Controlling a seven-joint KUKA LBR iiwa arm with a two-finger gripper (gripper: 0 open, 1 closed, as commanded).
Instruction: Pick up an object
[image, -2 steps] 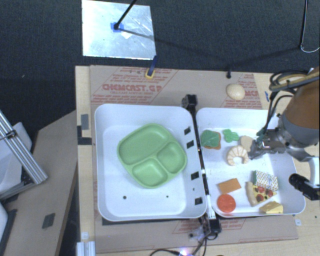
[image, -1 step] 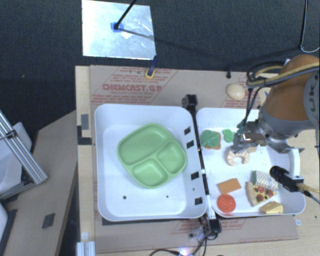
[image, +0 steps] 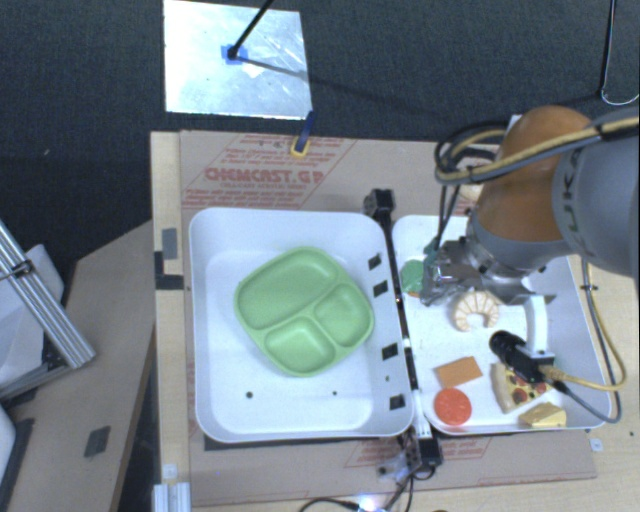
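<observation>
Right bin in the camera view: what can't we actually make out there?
- End effector: whether it is open or shut, and whether it holds anything; the wrist above covers it.
- Green object at the end effector: partly covered by it, identity unclear.
- Right bin: its upper part lies under the arm.
- Yellow wedge and the pizza-like piece: too small to identify; a black part overlaps the latter.

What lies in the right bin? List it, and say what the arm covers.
In the right bin: a croissant, cracker, red disc, pizza slice, cheese wedge and a green item by the pincer. The arm hides the bin's upper part.
</observation>
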